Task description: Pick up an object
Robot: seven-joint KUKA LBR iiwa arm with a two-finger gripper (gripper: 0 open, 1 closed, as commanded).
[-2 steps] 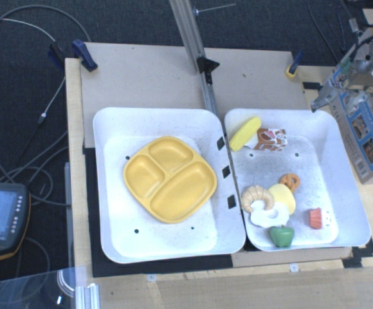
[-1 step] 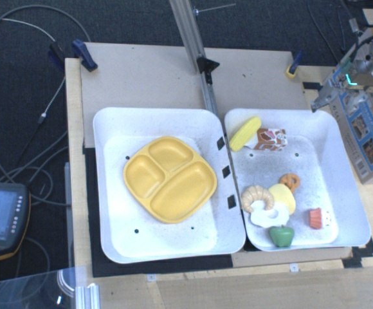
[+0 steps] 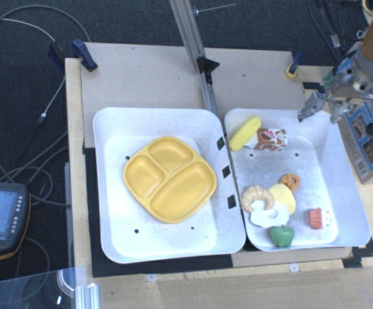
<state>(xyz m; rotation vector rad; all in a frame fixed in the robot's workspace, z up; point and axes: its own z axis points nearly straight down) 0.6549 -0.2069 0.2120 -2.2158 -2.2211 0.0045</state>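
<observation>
Several small plastic toy foods lie in the right white bin (image 3: 341,192), the yellow corn cob (image 3: 245,133) near its back-left corner looking light, rigid and slick, best pinched across its middle by the spread, empty gripper (image 3: 321,110).

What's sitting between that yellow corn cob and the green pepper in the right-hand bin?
In the camera view, a croissant and a fried egg lie between the corn cob and the green pepper, with bare speckled bin floor above them.
</observation>
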